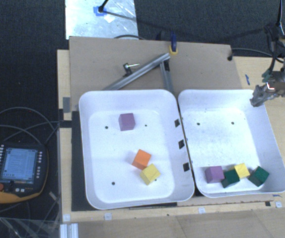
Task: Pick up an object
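Gripper over right bin top-right rim, blocks at btm.

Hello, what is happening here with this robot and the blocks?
A robot arm is reaching in from the right to pick up a block. Its end effector hangs over the far right corner of the right bin, away from the four blocks along that bin's near edge. The left bin has three blocks.
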Robot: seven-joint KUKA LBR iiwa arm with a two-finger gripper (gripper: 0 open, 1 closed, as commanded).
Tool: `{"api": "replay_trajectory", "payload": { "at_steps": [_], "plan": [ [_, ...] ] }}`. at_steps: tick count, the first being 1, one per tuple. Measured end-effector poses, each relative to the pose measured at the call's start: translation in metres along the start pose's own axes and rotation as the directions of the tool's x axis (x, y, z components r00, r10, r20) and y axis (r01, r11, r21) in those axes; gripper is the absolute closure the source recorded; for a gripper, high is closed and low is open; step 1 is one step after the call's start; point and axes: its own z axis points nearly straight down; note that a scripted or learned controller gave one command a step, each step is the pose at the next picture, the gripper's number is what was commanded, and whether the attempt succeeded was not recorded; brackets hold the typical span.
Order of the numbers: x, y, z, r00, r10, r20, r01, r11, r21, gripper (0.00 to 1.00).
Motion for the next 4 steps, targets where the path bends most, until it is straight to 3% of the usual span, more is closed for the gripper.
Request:
{"api": "replay_trajectory", "payload": {
  "at_steps": [2,4],
  "plan": [
    [0.106,-0.004,0.025,1.000,-0.004,-0.004,0.004,1.000,0.007,1.00],
    [0.223,-0.017,0.012,1.000,-0.006,-0.005,0.006,1.000,0.006,1.00]
  ]
}}
